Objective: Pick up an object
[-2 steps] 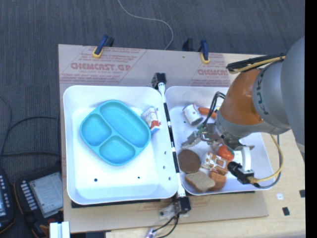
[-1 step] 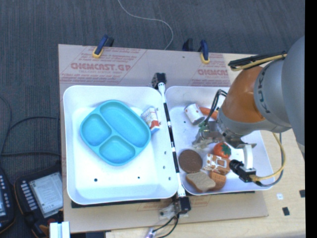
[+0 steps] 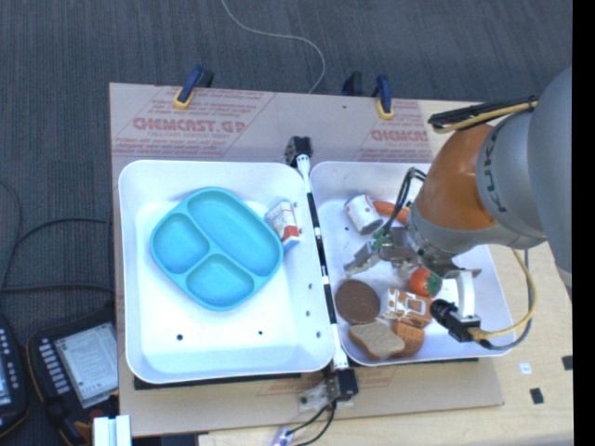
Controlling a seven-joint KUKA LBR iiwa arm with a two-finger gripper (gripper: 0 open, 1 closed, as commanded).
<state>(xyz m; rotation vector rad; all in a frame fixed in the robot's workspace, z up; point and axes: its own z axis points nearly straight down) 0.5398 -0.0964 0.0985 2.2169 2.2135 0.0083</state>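
- Objects for picking lie in the right bin (image 3: 502,337); the left bin (image 3: 139,342) holds a blue divided plate (image 3: 216,246) and a small crumpled packet (image 3: 284,221).
- Round brown cookie (image 3: 357,300) and bread slice (image 3: 376,341) sit at the right bin's lower left, below and left of the end effector (image 3: 372,252).
- End effector's metal fingers are down among the items, beside a white cup (image 3: 361,212); whether they grip anything cannot be told.
- Red tomato (image 3: 424,282) rests just right of them, under the wrist.

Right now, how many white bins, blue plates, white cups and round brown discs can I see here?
White bins: 2
Blue plates: 1
White cups: 1
Round brown discs: 1
Total: 5
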